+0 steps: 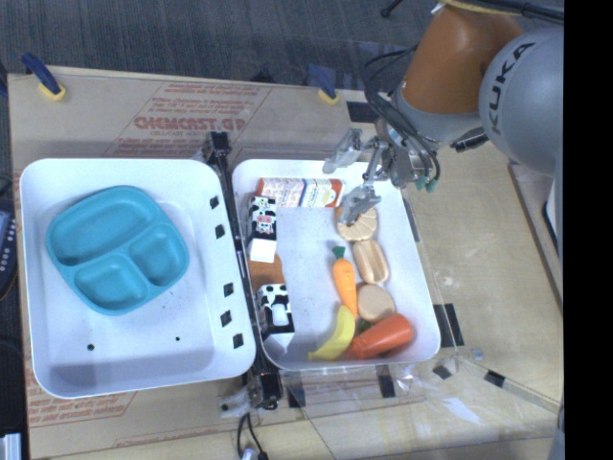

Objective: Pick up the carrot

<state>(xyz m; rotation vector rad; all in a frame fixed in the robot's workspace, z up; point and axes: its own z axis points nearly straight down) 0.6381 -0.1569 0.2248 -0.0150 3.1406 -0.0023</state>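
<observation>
One carrot [345,284], crowded mid-bin [306,348].

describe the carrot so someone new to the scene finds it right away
Look in the right bin, the one packed with toy food, not the left bin with the blue tray. Near its middle lies the carrot, between the banana and a hot dog bun. It alone is a slim orange cone with a green top.

- One fixed camera looks down at a slant from above the desk [460,257].
- It stands far enough back to take in both white bins: left bin [57,353], right bin [421,286].
- The arm [498,65] enters from the right.
</observation>
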